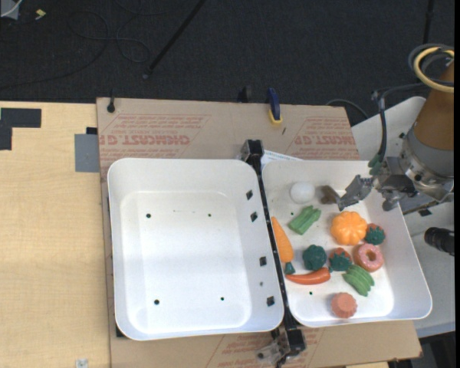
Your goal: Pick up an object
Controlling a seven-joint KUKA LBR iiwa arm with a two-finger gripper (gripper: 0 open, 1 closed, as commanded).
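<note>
White bins: two, side by side — left bin well away from the gripper, right bin under it
White ball: one, just left of the gripper
Orange pumpkin: one, just below the gripper
Green pods: two — one below-left of the gripper, one farther below
Broccoli pieces: three —
Carrot: one
Red chilli: one
Pink doughnut: one
Pink round piece: one, farthest below

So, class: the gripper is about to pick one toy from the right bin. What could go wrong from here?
The toys are crowded: the broccoli, pumpkin and donut nearly touch, so neighbours may get nudged. The carrot lies against the bin wall, leaving little room. The white ball could roll away from the gripper.
</note>
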